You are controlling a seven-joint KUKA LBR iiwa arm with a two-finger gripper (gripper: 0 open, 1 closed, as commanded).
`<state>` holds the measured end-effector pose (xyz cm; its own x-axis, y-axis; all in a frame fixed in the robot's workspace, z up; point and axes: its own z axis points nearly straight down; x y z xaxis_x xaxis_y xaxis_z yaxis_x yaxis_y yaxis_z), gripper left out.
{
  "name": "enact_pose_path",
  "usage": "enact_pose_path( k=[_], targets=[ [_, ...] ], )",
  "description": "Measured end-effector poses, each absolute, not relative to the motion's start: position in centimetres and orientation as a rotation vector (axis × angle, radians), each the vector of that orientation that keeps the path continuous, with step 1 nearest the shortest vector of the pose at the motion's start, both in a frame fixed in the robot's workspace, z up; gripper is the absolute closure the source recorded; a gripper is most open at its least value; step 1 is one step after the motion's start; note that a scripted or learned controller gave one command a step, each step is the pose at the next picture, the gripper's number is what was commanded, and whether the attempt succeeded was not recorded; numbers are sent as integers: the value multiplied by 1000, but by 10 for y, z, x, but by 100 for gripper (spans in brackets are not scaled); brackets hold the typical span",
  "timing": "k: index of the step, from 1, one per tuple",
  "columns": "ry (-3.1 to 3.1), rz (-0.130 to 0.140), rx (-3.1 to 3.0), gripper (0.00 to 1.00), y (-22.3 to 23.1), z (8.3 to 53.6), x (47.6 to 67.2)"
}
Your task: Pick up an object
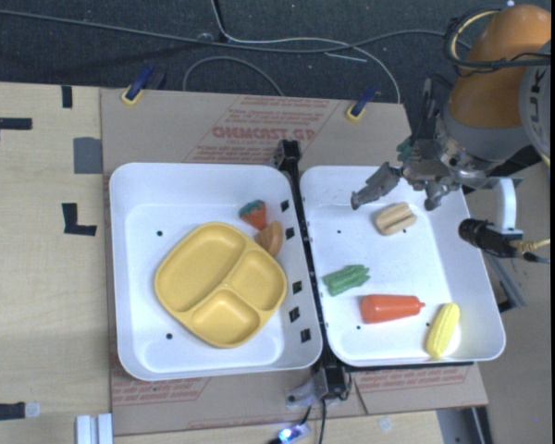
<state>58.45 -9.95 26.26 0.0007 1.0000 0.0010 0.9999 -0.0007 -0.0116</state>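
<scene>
The arm (499, 72) comes in at the upper right of the frame, its orange band above a grey wrist. The end effector (396, 191) hangs over the upper part of the right bin (472, 248), its two dark fingers spread apart and released, with nothing between them. One finger (370, 192) points toward the middle divider; the other sits further right, near the wrist.

Just below the end effector, toward the upper middle of the right bin, lies a small tan bread roll (394, 217), close to the fingers but not between them. Lower in that bin sit a green pepper (345, 278) near the left wall, an orange carrot (390, 308) to its lower right, and a yellow corn cob (443, 329) in the lower right corner.

The left bin (134, 248) holds a yellow divided plate (220, 283) in its middle. Just past the plate's upper right rim lie a small red and green strawberry (253, 214) and a brown piece (271, 238), side by side.

Both bins rest on a cardboard sheet (259, 128) on the counter (28, 248).
</scene>
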Motion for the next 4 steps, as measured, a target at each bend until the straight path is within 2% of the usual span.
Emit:
enact_pose_path(
  k=[1, 4],
  targets=[
    [-2223, 2, -2219, 0, -99, 268, 586],
    [-2218, 9, -2218, 0, -111, 126, 589]
  ],
)
